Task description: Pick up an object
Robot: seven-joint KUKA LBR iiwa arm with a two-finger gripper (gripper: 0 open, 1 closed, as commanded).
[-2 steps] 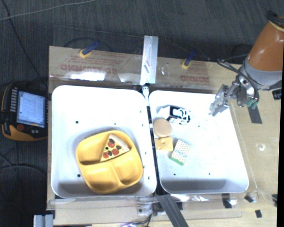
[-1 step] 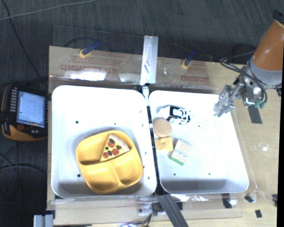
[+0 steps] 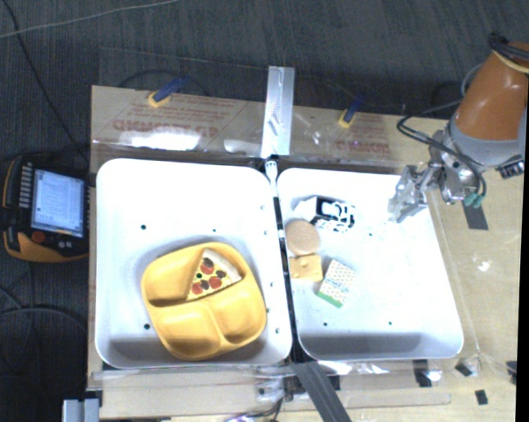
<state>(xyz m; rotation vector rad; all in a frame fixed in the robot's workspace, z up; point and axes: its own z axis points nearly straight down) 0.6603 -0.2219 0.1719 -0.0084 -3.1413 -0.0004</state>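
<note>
My gripper [image 3: 407,201] hangs at the upper right edge of the right bin [image 3: 399,325], under the grey wrist and orange band. Nothing shows between its fingers. In the right bin lie a black-and-white patterned object [image 3: 334,214], a round tan disc [image 3: 302,237], a small tan block [image 3: 305,267] below it, and a white and green box [image 3: 336,282]. These lie to the left of and below the gripper. In the left bin [image 3: 133,209] sits a yellow divided plate [image 3: 206,301] with a toy pizza slice [image 3: 214,274] on it.
A raised divider [image 3: 278,250] separates the two bins. A handheld pendant with a screen [image 3: 46,207] lies left of the bench. Blue and yellow clips [image 3: 166,91] sit on the back board. Cables run over the dark floor.
</note>
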